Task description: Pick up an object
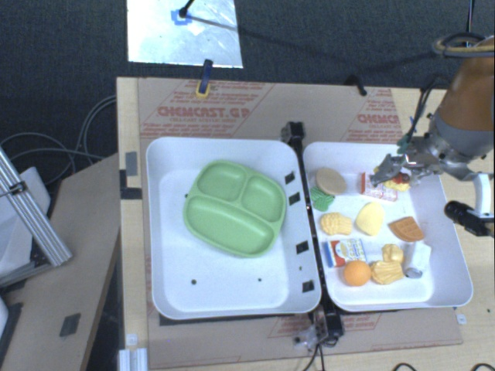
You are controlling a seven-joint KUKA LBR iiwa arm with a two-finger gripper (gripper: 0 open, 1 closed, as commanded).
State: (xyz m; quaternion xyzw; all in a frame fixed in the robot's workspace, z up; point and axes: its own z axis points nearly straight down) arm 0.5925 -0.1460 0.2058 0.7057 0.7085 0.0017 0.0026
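**Watcher:** What are you going for?

**Me:** I can take anything from the right bin (pixel 452 284), where the toy food lies. My gripper (pixel 384 175) hangs over its far side, above a red and white packet (pixel 377 186) with something small, yellow and red (pixel 398 182) just beside it.

**Watcher:** Are your fingers spread or pressed together?

**Me:** I cannot tell. From this slant they are a pale blur against the white floor of the bin. I see nothing between them, so I claim no hold.

**Watcher:** How would you do it well?

**Me:** I judge the packet a poor target: flat, hard to get a tip under. If I keep to it, I should come straight down, centred, and close across its narrow side. The yellow lump (pixel 370 218) nearer the middle looks plumper and stands apart from its neighbours, so it might be easier.

**Watcher:** And the risk?

**Me:** Probably the crowding. The tan disc (pixel 331 181) and the orange wedge (pixel 405 228) lie near, and a crooked descent could nudge them. The green plate (pixel 235 207) in the left bin (pixel 166 230) is well apart.
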